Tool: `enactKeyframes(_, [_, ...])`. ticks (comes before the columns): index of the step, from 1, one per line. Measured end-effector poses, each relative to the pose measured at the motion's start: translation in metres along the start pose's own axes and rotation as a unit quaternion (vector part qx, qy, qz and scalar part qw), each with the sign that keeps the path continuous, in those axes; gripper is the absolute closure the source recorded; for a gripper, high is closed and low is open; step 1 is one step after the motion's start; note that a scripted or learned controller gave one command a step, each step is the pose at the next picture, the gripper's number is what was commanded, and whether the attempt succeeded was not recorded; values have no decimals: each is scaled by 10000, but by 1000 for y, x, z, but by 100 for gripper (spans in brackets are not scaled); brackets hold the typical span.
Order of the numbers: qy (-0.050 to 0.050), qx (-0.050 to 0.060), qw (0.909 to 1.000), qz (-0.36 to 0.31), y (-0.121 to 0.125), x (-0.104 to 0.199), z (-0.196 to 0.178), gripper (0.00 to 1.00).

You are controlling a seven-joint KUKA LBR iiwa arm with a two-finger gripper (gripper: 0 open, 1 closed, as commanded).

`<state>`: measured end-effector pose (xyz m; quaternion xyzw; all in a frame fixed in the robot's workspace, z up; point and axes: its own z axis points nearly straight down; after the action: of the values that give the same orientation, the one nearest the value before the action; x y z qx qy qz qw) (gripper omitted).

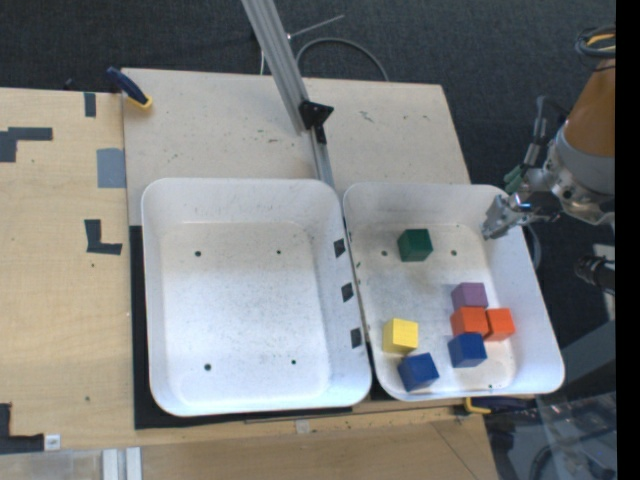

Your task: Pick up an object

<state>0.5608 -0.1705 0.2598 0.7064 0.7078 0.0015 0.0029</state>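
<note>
Fingers (pixel 497 220), state not discernible and nothing visibly between them, hang over the right-hand shallow white plastic bin's (pixel 535 298) far edge; the nearest target, a small green cube (pixel 414 244), lies just leftward, inside that bin.

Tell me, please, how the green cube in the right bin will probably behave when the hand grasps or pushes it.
The green cube looks solid with flat faces, so it should stay stiff and probably slide, not roll. It stands alone on the right bin floor, so nothing would likely block a grasp. It seems small, so probably light.
</note>
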Motion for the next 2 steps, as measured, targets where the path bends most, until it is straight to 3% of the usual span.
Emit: enactKeyframes(2, [18, 47, 10000, -21, -18, 106, 13, 100])
